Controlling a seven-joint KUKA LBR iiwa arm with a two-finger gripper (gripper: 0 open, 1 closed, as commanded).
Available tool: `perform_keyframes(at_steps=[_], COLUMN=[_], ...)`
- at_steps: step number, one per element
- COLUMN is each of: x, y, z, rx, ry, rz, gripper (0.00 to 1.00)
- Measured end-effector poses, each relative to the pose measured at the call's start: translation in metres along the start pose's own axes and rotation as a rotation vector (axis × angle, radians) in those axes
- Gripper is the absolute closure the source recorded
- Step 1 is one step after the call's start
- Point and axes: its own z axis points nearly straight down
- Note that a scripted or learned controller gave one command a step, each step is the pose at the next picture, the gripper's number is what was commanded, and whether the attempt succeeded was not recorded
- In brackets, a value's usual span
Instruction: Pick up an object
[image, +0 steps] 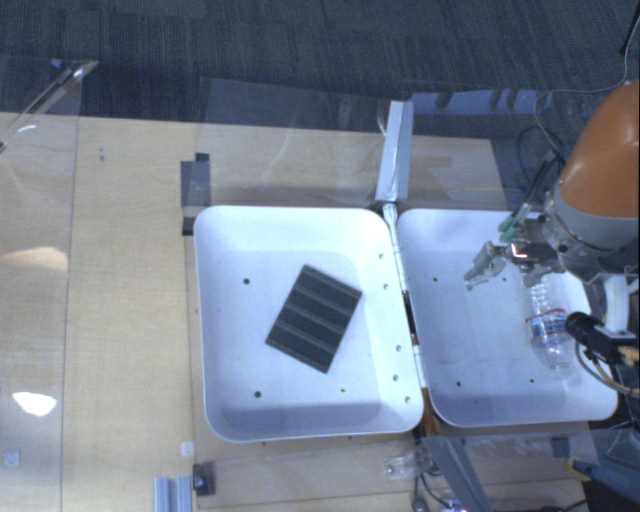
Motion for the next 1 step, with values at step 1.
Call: perform_keyframes(at_steps=[1], x=[-0.0682], y=[0.0082], z=[-0.0161], rx=[-0.005], ry=[-0.002], rz=[-0.057], gripper=[0.0])
